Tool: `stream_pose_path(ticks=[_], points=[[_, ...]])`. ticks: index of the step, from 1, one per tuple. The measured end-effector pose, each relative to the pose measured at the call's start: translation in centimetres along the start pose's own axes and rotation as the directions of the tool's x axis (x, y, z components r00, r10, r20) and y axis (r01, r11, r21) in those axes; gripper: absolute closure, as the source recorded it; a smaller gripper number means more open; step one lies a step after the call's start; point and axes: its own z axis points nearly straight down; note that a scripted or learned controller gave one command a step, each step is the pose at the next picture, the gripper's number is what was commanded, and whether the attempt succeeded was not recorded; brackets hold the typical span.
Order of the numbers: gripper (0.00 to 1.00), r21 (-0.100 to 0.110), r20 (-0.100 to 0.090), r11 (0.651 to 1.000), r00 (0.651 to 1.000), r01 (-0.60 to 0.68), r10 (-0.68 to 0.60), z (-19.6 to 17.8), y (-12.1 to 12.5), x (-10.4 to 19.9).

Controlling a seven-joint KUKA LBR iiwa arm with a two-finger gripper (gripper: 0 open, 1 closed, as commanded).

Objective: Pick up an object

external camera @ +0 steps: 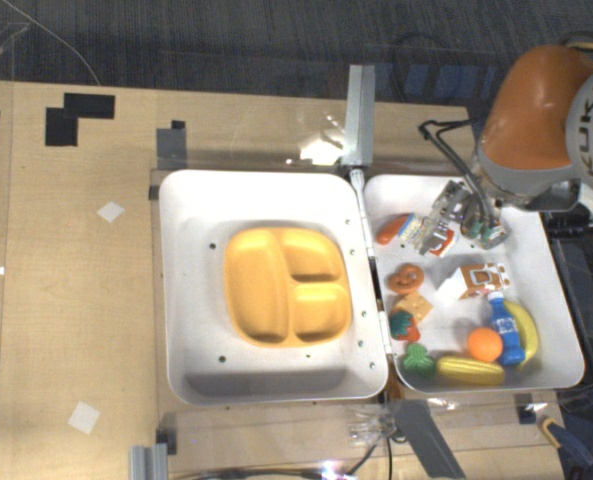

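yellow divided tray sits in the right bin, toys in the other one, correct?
Not quite: the camera view shows the yellow divided tray in the left bin. The toys, including the orange ball and banana, lie in the right bin.

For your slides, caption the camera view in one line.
Gripper poised over toy food in the right bin; yellow divided tray fills the left.

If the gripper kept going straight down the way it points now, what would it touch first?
Probably the red-and-white item near the right bin's upper left, which sits just beside the gripper; otherwise bare bin floor. Depth is unclear from this slanted view.
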Motion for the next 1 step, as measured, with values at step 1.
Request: stream_pose_path(ticks=[1], points=[[1.00, -0.001, -0.002, 0.926, 0.926, -0.376, 0.376, 0.06, 8.22, 0.75]])
